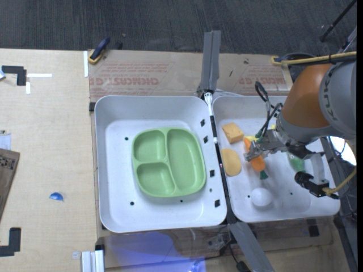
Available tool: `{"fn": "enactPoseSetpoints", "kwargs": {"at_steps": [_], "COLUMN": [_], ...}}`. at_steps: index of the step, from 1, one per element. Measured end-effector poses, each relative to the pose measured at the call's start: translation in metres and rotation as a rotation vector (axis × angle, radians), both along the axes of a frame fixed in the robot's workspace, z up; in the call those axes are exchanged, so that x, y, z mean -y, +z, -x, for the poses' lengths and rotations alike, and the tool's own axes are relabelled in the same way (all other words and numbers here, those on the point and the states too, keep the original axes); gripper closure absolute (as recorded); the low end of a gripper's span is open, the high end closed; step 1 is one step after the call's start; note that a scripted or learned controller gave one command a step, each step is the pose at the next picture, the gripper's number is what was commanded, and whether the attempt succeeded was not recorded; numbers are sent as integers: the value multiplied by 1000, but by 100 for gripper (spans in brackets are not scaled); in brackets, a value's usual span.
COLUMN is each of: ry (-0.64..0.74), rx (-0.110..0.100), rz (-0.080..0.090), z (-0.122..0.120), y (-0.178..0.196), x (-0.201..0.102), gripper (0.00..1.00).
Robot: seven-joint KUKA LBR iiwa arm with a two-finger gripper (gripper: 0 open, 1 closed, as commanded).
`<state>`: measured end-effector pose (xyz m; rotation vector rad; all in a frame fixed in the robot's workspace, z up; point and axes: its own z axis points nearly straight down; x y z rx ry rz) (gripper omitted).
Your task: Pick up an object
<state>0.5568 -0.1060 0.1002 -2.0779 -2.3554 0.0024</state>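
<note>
The carrot (256, 162), orange with a green tip, lies in the right bin (295, 207), toward its middle-left. The gripper (258, 149) is down right over it, dark and cluttered with cables, and I cannot tell whether its fingers are spread or closed, nor whether they touch the carrot at all. At about ten o'clock from the carrot sits a tan block (232, 133), perhaps a piece of bread or cheese. At nine o'clock lies a yellowish oval, potato-like thing (231, 162), close to the bin's left wall. At six o'clock rests a white ball (261, 198). A small green piece (297, 164) shows at three o'clock, partly behind the arm (317, 98), which comes in from the right. The left bin (108, 169) holds a green divided plate (169, 162). Both bins sit on the bench (45, 152).
</note>
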Motion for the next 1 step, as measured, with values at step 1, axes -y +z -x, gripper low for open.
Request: {"fn": "enactPoseSetpoints", "kwargs": {"at_steps": [1], "ry": [-81], "rx": [1], "rz": [2], "z": [-65], "y": [101], "x": [-19], "gripper": [100]}}
